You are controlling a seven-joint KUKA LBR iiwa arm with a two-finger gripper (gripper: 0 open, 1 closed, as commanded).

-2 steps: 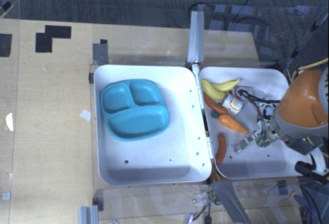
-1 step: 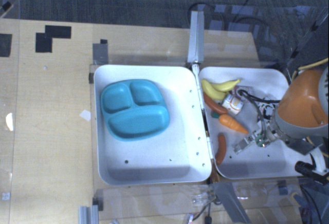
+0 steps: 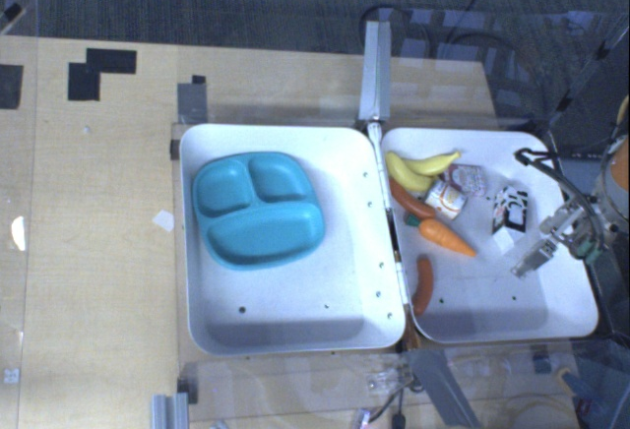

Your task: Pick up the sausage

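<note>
The sausage (image 3: pixel 423 283) is a reddish-brown link lying lengthwise along the left wall of the right bin (image 3: pixel 492 324), near its front corner. My gripper (image 3: pixel 530 262) hangs over the right part of that bin, well to the right of the sausage and apart from it. Nothing shows in the gripper. The arm enters from the right edge.
In the right bin, a banana (image 3: pixel 421 167), a second reddish link (image 3: pixel 409 203), a small can (image 3: pixel 449 198), a carrot (image 3: pixel 447 237) and a black-and-white item (image 3: pixel 511 207) lie behind the sausage. The left bin (image 3: pixel 285 324) holds a blue divided plate (image 3: pixel 258 208).
</note>
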